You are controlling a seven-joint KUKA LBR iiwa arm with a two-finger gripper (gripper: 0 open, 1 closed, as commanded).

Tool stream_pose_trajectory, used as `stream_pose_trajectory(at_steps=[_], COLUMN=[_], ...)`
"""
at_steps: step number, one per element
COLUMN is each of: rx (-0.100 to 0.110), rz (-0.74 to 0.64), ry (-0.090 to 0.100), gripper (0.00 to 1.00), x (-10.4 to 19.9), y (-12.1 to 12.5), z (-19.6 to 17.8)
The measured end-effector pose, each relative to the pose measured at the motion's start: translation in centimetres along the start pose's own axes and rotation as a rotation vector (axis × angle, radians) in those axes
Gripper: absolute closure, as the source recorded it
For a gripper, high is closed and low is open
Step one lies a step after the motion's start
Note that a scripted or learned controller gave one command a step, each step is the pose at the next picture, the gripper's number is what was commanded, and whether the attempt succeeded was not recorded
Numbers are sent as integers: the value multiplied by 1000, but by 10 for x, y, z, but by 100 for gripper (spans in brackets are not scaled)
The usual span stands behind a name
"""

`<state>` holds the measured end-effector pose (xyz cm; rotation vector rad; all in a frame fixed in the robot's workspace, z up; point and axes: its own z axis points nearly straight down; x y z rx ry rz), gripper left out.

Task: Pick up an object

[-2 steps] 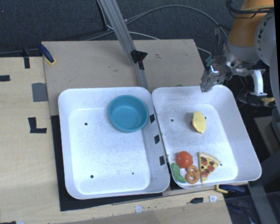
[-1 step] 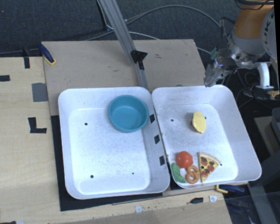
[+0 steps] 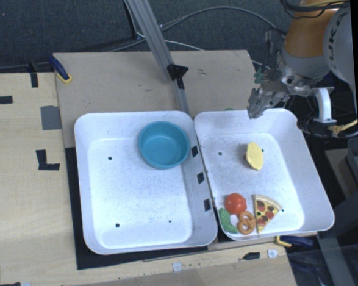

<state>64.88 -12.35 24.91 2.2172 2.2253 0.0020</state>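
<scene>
Hovering: pincer (image 3: 255, 111) above right bin (image 3: 288, 125) far rim, arm angled down; finger state unclear.

Two shallow white bins sit side by side on the bench. The left bin (image 3: 106, 236) holds a blue bowl (image 3: 163, 144) near its far right corner. The right bin (image 3: 313, 218) holds a yellow piece (image 3: 254, 156) near the middle, and a red tomato (image 3: 235, 202), a pretzel (image 3: 246, 222), a green piece (image 3: 225, 219) and a pizza slice (image 3: 265, 209) clustered at its near edge. The gripper (image 3: 256, 107) hangs over the right bin's far rim, apart from the objects.
</scene>
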Motion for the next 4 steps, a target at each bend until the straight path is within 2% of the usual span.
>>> stream_pose_trajectory(at_steps=[3, 4], rx=[2, 2], rz=[-1, -1], ry=[0, 0], gripper=[100, 100], x=[155, 200], y=[-54, -87], z=[1, -2])
